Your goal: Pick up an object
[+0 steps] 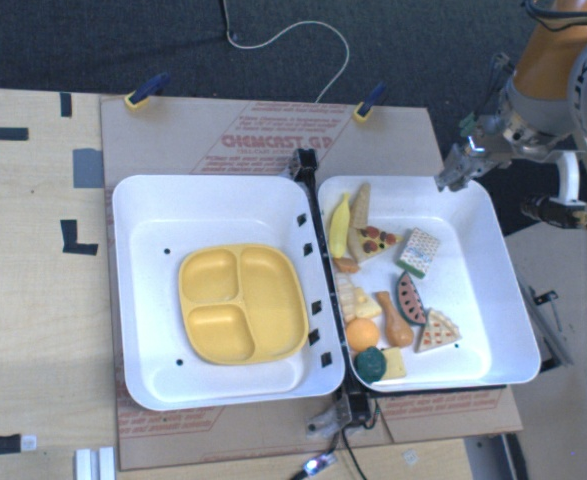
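My gripper hangs over the far right corner of the right bin, above its rim and apart from the toy food. Nothing shows between its tips. In the bin lie a yellow banana, a pizza slice, a pale green-edged box, a watermelon slice, a drumstick, a sandwich wedge, an orange and a dark green piece.
The left bin holds a yellow divided plate. Both bins rest on cardboard held by clips. A white cable runs across the dark floor behind. The arm's orange band sits at the top right.
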`<state>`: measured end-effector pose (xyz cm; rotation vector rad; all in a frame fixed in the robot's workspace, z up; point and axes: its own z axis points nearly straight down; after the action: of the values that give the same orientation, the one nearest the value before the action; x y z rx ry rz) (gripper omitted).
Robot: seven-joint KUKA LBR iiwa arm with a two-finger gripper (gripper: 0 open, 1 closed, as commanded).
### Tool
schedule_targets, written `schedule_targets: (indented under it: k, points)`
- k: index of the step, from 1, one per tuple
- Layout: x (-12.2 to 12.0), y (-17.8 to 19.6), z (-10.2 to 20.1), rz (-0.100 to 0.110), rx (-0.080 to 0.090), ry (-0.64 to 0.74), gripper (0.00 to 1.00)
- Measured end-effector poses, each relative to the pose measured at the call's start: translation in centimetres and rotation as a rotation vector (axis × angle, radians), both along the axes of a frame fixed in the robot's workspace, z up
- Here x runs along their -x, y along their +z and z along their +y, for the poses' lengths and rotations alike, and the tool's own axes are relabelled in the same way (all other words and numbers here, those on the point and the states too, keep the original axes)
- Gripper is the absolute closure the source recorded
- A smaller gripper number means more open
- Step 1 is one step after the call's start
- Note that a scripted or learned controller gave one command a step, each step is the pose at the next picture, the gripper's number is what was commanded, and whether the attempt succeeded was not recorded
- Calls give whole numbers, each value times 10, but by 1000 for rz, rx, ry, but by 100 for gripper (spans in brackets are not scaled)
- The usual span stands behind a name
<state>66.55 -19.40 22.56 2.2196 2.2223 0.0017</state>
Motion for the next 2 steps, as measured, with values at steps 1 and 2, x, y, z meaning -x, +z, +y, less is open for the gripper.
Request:
schedule_targets:
  k: [1,2]
  points:
    - [44,3,30,5,0,0,100]
    - [81,-10,71,6,-1,2,100]
